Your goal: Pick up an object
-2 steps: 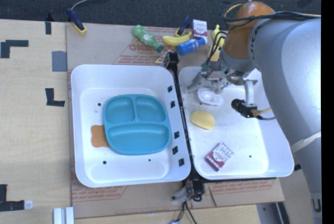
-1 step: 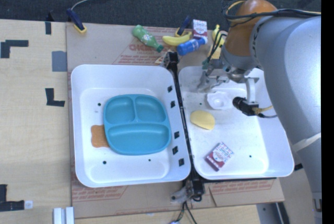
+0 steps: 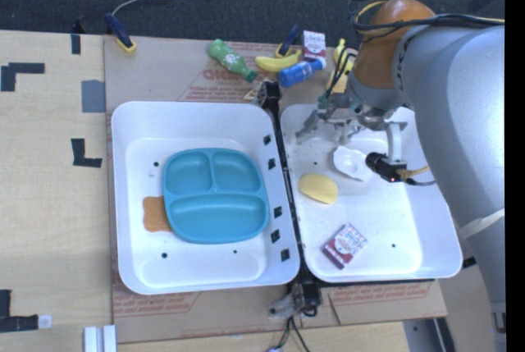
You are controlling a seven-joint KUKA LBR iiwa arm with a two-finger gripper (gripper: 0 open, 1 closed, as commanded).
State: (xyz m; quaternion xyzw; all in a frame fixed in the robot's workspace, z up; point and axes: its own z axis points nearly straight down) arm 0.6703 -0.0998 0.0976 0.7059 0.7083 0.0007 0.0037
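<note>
Over the right bin: grey KUKA arm with orange band [image 3: 394, 38], reaching in from the right.
Left bin [image 3: 131, 178]: blue divided plastic plate [image 3: 215, 194], tan flat piece [image 3: 153, 214] at its left.
Right bin [image 3: 426, 235]: three loose things, well apart.
Two-finger gripper [image 3: 349, 116]: low at the far end; its state I cannot tell.
Red-and-white packet [image 3: 344, 245]: near side; flat, light, probably slippery.
White crumpled piece [image 3: 349, 162]: just near the gripper; likely soft.
Yellow rounded lump [image 3: 318, 188]: middle-left; looks light, firm; pinch across its narrow width.
</note>
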